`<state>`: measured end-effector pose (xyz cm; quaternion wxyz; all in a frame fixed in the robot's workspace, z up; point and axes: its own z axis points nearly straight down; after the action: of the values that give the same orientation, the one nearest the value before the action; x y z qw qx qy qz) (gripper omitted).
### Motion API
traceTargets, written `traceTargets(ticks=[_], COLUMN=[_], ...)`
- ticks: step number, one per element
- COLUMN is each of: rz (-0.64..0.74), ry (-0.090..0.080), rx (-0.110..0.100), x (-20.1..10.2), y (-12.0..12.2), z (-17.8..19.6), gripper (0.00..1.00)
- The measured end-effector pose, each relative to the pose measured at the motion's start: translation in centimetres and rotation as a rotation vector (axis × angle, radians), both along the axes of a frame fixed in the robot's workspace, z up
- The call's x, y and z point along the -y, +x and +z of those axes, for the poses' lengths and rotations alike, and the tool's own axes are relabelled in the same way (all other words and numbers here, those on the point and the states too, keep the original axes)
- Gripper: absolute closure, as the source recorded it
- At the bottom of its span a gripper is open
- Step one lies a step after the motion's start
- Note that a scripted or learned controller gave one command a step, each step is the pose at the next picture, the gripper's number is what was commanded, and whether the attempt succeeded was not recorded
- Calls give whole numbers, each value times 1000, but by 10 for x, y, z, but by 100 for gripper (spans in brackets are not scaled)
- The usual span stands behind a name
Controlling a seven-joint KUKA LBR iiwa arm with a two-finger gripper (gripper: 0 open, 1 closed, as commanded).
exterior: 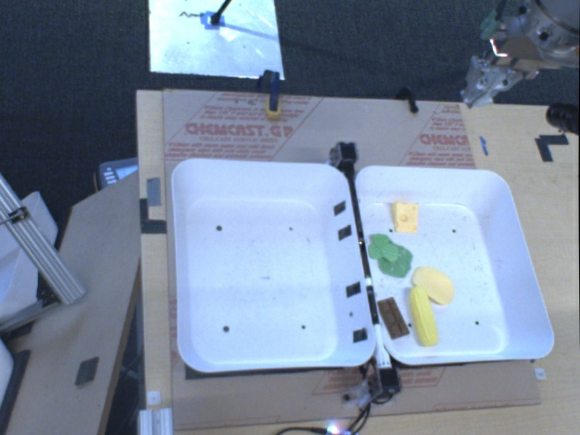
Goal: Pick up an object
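Observation:
The right bin holds several small items: a yellow cheese block, a green leafy piece, a pale yellow lemon-like piece, a yellow corn cob and a brown bar. My gripper hangs high at the top right, beyond the far edge of the right bin and well away from all of these items. Nothing is seen between its fingertips.
The left bin stands beside the right one, with a black clip divider between them. A shiny metal sheet lies at the back left. A yellow and blue clamp sits on the cardboard's far edge.

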<state>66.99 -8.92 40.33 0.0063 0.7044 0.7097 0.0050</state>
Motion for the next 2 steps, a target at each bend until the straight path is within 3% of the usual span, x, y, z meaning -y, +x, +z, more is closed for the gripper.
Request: traceTargets(ticks=[1, 2], rz=[0, -2], ry=[1, 1], rx=[-3, -6], x=[-17, -26], y=[-1, -1], z=[82, 136], gripper=[100, 100])
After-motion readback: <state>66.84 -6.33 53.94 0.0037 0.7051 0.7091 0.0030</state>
